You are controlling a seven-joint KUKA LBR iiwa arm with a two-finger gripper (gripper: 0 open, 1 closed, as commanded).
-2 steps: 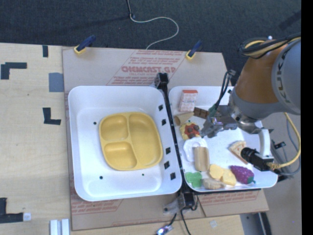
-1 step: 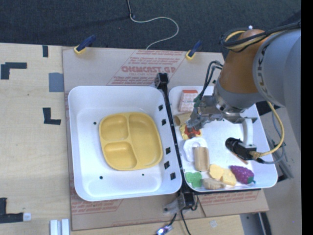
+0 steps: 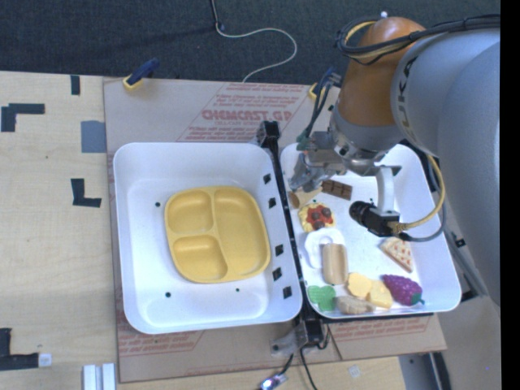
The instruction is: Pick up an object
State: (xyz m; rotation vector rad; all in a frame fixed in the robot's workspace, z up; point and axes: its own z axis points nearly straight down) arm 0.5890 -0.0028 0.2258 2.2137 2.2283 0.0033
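Gripper [image 3: 310, 171] hangs low over the far left corner of the right bin [image 3: 435, 218], close beside the divider where the 2 bins meet. Whether it is spread or pressed together cannot be told, and nothing is seen held in it. Room is tight on its left, where the bin wall and black clips run along the divider; more bare white floor lies to its right, toward the arm.

Just below the gripper lies a brown bar [image 3: 335, 189], and nearer still to the camera a pizza slice [image 3: 317, 216] with red topping. Further toward the front edge sit a white cup [image 3: 318, 240], a bread roll [image 3: 333, 262], yellow cheese pieces [image 3: 370, 289], a green item [image 3: 322, 298] and purple grapes [image 3: 402, 288]. A tan wedge [image 3: 398, 253] lies to the right of these, near a black cable fitting.

Left of the gripper, across the divider, the left bin [image 3: 138, 218] holds a yellow tray [image 3: 217, 234] with 3 compartments, well apart from the gripper.

Arm [image 3: 439, 96] reaches in from the right, its orange band [image 3: 370, 63] directly above the wrist, pointing steeply down.
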